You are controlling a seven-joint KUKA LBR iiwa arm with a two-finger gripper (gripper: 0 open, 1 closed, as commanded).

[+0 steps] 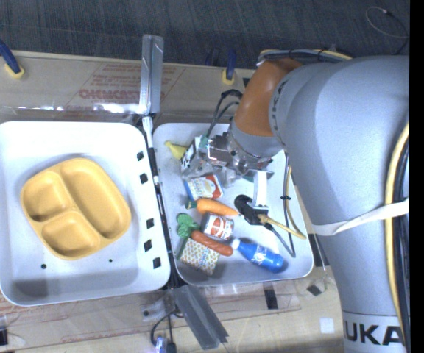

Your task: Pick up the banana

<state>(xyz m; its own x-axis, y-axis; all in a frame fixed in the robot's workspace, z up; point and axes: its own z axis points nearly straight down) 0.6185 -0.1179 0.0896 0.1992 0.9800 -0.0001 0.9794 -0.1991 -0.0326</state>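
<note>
Part of the yellow banana (174,149) pokes out at the back left corner of the right bin (300,267). The rest of it is hidden under the gripper (196,162). The gripper is low over that corner, just right of the banana's visible end, with the grey arm and its orange band (260,109) reaching in from the right. I see nothing clearly between the gripper's tips.
In the right bin lie a blue-and-white packet (202,188), a carrot (216,207), a red can (218,228), a second carrot with a green top (201,237), a checkered pouch (197,257) and a blue bottle (263,255). A yellow divided plate (76,206) sits in the left bin (13,285).
</note>
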